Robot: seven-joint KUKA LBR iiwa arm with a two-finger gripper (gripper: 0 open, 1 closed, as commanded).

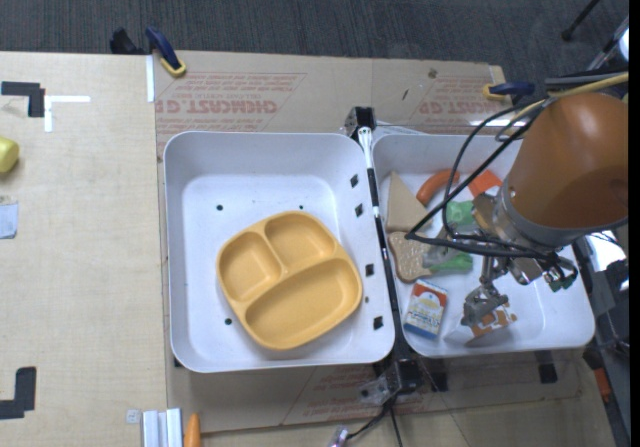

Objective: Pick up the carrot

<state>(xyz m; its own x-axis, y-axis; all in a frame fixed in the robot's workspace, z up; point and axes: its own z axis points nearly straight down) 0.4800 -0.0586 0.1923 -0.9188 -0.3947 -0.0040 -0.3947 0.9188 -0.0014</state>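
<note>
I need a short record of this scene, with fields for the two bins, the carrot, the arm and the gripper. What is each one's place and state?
left bin: holds a yellow divided plate
right bin: holds the carrot, a slice of bread, a small carton and other small items
carrot: orange, at the far side of the right bin, partly hidden by cables
arm: over the right bin, reaching in from the right
gripper: low over the near part of the right bin, apart from the carrot
task state: carrot not yet picked up
</note>
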